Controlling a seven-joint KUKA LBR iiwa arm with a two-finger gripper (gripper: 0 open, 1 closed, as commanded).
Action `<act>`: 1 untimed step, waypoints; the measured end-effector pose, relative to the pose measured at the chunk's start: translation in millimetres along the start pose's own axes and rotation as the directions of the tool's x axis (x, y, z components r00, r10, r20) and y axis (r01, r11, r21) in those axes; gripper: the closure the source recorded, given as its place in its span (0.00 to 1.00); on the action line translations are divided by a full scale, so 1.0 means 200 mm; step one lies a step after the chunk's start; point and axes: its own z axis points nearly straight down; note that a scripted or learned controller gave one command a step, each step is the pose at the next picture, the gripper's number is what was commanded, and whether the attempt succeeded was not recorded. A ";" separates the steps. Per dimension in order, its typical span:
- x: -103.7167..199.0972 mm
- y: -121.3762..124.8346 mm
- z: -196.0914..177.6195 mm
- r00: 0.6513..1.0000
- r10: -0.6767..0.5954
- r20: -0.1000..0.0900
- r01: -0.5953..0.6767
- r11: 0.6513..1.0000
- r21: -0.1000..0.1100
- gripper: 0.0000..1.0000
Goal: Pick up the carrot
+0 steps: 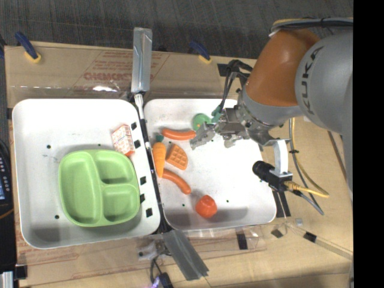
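A green divided plate [99,188] sits in the left bin [30,161]. In the right bin [252,203], the carrot [159,159] lies against the left wall. The gripper [207,134] hovers farther right; whether its fingers are apart, I cannot tell.

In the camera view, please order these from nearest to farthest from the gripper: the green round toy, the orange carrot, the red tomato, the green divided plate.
From the gripper:
1. Green round toy, right beside it in the right bin.
2. Orange carrot, by that bin's left wall.
3. Red tomato, near that bin's front edge; roughly as far as the carrot, so this order is uncertain.
4. Green divided plate, in the left bin.
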 end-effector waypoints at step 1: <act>0.02 0.22 0.62 1.000 0.030 0.000 -0.030 1.000 0.005 0.00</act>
